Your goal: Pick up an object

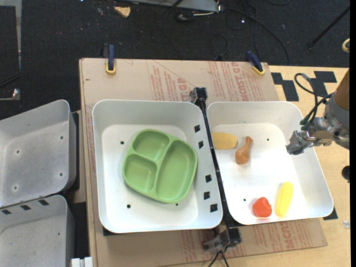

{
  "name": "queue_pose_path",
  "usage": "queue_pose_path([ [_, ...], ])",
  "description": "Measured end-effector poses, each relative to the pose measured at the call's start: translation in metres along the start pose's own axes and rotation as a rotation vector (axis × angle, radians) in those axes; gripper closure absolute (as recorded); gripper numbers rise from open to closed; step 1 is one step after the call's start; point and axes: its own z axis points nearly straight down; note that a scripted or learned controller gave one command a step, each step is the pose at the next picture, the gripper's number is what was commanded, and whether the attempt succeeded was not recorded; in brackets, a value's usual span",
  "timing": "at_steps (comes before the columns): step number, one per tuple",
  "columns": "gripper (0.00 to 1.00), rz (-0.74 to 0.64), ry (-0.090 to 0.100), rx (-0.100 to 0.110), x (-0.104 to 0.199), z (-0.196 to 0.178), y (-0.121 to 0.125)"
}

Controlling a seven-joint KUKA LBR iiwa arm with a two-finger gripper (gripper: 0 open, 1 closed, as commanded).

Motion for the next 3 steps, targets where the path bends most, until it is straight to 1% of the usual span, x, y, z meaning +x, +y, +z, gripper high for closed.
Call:
queue_pose_path([
  [1,1.00,-0.003,0.003,0.005,0.056,0.011,0.002],
  [2,1.00,-0.003,0.002,0.003,0.109,0.005,0.009],
  [3,1.00,-0.003,0.002,0.004,0.161,0.007,0.015],
])
